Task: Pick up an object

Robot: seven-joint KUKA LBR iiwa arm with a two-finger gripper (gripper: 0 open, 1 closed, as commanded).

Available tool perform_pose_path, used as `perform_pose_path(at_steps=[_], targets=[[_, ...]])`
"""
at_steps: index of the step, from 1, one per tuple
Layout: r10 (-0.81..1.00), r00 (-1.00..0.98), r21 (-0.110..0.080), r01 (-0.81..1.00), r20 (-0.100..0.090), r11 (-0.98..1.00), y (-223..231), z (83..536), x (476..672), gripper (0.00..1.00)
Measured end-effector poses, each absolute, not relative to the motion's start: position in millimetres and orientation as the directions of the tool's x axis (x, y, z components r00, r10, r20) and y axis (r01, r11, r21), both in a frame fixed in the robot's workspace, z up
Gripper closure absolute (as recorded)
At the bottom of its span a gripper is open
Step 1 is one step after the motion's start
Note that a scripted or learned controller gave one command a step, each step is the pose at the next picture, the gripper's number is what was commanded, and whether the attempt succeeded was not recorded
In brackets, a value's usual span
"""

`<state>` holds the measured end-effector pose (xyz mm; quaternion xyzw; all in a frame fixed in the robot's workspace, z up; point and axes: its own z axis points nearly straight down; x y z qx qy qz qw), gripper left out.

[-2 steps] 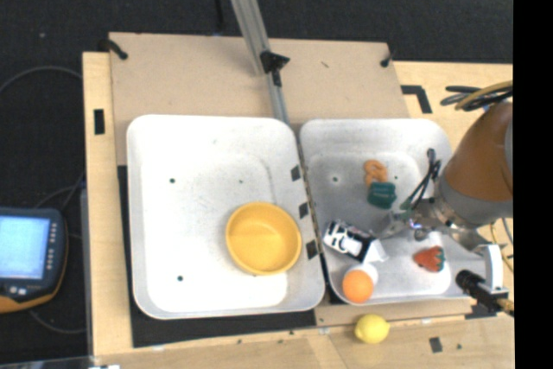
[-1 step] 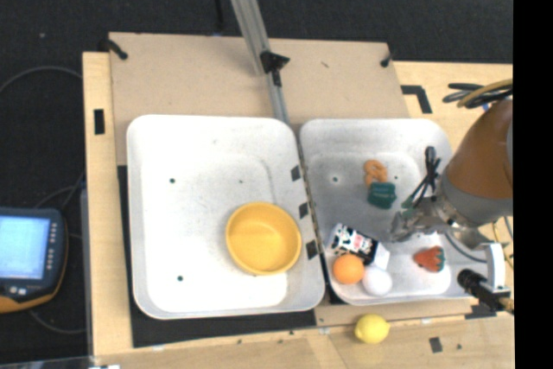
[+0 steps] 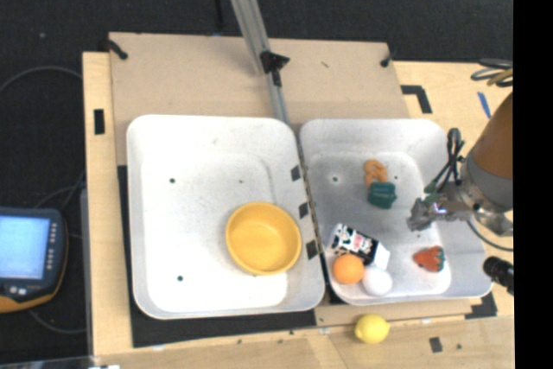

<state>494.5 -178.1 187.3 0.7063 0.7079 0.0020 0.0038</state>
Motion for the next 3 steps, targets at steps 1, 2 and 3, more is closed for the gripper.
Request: perform_pose_path(at_steps=[1, 2, 3], targets=[[1.000, -0.004, 0.004, 1.000, -0.002, 0.004, -179, 238, 496.2, 1.00], [1.000, -0.005, 0.008, 1.000, -0.003, 0.005, -180, 292, 498.2, 1.00], [1.000, -0.008, 0.003, 1.000, 0.000, 0.008, -127, 294, 505.2, 1.00]])
